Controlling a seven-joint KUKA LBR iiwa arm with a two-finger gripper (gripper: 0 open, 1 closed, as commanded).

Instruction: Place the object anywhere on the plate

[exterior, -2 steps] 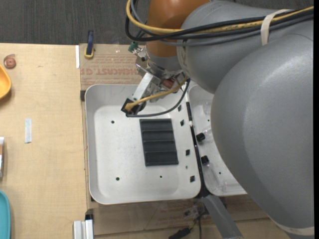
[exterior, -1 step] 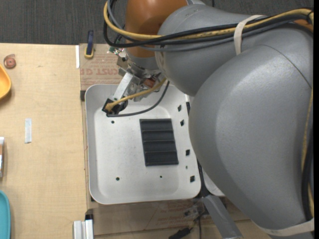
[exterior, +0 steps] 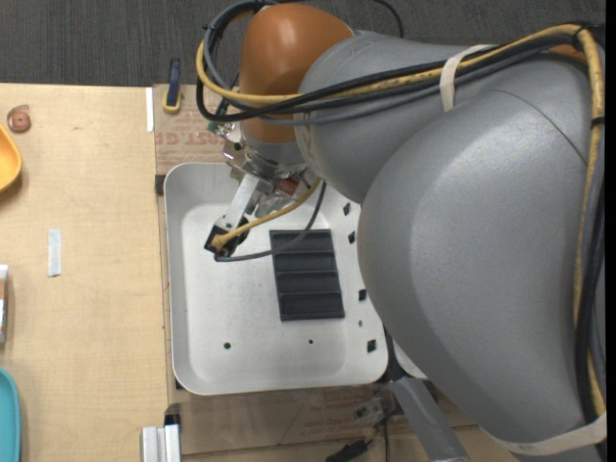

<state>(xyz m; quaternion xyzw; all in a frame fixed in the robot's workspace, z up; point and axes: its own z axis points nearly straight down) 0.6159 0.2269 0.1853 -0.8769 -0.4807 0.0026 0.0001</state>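
Observation:
A black ribbed rectangular block (exterior: pixel 308 275) lies flat in the white bin (exterior: pixel 192 354), right of the bin's middle. My gripper (exterior: pixel 262 173) hangs over the bin's far edge, beneath the orange band of the wrist, up and to the left of the block and apart from it. The wrist and cables hide most of the gripper. The curved edge of an orange dish (exterior: pixel 6 165) shows at the far left of the wooden bench top.
My big grey arm covers the right half of the view and the bin's right side. On the wooden top (exterior: pixel 87 335) left of the bin lie a small reddish disc (exterior: pixel 17 118), a pale strip (exterior: pixel 54 253) and a teal edge (exterior: pixel 6 420).

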